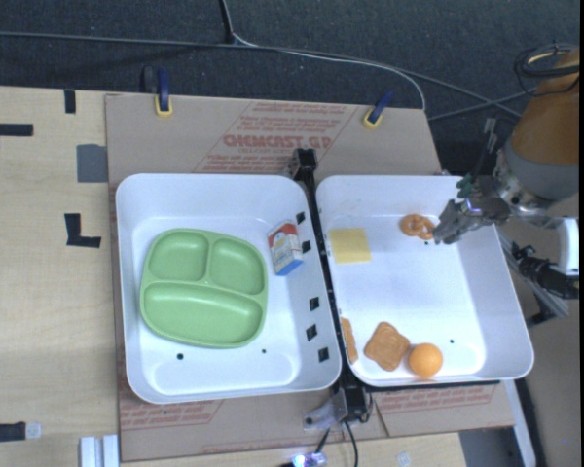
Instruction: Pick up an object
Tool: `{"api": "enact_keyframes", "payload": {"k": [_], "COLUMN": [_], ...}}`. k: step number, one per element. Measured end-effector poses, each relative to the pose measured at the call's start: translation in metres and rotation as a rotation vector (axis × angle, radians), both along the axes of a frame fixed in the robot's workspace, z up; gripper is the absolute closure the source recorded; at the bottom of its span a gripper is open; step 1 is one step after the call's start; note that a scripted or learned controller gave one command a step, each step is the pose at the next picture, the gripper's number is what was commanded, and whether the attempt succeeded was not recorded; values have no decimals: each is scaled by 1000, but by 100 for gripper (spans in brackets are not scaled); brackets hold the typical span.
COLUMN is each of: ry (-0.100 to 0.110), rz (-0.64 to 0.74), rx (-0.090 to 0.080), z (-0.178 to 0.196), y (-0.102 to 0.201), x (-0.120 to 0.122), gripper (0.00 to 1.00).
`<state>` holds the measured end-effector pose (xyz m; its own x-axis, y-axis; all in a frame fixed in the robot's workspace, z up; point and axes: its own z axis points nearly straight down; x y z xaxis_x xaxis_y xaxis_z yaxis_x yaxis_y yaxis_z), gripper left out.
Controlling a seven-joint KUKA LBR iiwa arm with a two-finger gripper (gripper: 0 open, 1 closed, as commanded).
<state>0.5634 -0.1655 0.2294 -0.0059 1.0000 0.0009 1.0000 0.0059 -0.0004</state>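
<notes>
My gripper point(451, 224) hangs over the right bin's point(414, 275) far right side, just right of an orange pretzel-shaped piece point(418, 226). Whether it touches the pretzel I cannot tell. A yellow square block point(349, 245) lies at the bin's upper left. Near the front edge sit a brown toast piece point(385, 345), an orange ball point(425, 360) and a brown piece point(348, 340) against the left wall.
The left bin point(165, 197) holds a green divided plate point(204, 287) and a small milk carton point(286, 248) by its right wall. A black divider point(316, 261) runs between the bins. The arm's orange band point(555, 129) rises at the right.
</notes>
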Motion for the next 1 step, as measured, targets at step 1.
{"api": "enact_keyframes", "payload": {"k": [1], "ry": [1], "rz": [0], "rx": [0], "z": [-7], "y": [51], "x": [7], "gripper": [100]}}
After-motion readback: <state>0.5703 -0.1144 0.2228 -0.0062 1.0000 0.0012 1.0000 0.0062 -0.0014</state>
